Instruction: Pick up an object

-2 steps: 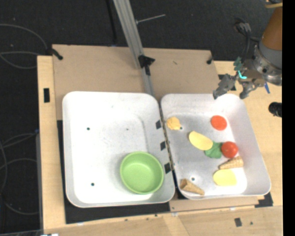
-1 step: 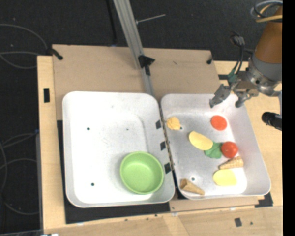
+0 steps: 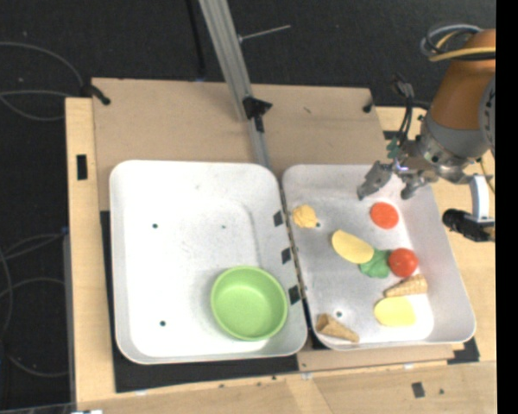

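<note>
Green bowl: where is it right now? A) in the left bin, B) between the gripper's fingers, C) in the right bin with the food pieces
A: the green bowl sits alone near the front of the left bin, far from the gripper.

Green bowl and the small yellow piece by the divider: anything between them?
Camera view: just bare floor of the left bin and the divider between the green bowl and the small yellow piece.

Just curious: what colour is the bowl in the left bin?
Light green bowl, seen in the camera view.
</note>
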Controlling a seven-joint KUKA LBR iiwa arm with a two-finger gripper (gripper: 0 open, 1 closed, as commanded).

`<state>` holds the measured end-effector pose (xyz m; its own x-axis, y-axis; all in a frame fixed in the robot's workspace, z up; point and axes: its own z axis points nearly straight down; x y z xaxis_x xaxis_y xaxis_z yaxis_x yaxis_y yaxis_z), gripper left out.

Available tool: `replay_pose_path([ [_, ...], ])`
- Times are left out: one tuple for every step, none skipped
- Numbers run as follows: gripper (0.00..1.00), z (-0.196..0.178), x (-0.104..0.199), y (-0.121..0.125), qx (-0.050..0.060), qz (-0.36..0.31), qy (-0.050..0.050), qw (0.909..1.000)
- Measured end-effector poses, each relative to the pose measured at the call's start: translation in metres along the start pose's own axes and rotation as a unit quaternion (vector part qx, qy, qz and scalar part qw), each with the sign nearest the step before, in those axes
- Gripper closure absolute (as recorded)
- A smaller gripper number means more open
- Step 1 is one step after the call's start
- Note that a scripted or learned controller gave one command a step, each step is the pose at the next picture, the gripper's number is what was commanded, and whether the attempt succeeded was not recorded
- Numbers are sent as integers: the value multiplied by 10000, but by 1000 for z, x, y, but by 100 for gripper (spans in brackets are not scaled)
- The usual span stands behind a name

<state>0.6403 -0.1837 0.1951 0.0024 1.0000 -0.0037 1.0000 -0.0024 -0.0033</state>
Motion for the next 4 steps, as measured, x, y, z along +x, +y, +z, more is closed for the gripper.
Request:
replay_pose_path([
  [0, 62, -5, -5, 10, -1, 4, 10000],
  [100, 47, -5, -3, -38, 1, 4, 10000],
  [100, -16, 1, -1, -58, -31, 15, 10000],
  [100, -80, 3, 5, -64, -35, 11, 10000],
])
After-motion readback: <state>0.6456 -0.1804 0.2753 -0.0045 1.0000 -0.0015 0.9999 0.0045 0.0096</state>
